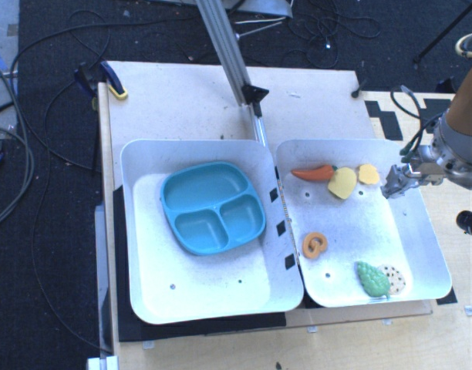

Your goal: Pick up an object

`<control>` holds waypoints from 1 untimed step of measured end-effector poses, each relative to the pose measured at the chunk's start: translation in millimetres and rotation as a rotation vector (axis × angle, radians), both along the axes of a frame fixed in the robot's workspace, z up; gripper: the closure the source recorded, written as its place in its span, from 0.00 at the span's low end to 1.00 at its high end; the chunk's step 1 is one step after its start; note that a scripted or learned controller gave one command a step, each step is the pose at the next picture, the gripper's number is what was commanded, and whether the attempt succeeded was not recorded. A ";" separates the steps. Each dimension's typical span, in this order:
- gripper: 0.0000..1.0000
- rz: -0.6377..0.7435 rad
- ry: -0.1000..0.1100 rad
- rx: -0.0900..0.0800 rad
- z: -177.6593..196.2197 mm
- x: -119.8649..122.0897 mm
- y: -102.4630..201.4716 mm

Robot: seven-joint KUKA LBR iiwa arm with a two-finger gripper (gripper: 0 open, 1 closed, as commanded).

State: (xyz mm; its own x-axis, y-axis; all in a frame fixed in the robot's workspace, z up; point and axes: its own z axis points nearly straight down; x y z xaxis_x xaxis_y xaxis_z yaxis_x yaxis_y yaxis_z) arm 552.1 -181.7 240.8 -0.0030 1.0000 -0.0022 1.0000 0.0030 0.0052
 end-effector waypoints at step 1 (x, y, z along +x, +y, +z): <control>1.00 0.005 0.006 0.004 -8.8 3.0 61.9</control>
